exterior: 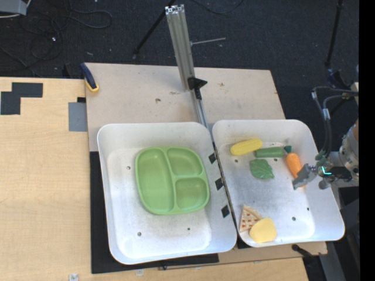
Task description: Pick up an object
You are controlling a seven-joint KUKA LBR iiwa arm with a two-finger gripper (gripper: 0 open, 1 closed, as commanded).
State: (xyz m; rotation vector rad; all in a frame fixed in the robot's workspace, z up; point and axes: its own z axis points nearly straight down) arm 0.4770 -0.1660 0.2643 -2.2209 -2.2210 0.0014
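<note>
Behind hand (309, 177), carrot (293, 163) partly hidden

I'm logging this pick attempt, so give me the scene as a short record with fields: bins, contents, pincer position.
left bin: light green three-compartment plastic plate
right bin: yellow corn cob toy, dark green marker-like stick, orange carrot toy, green leaf-shaped toy, waffle-patterned wedge, yellow rounded block
pincer: at the right bin's right edge, beside the carrot
held: nothing seen
</note>
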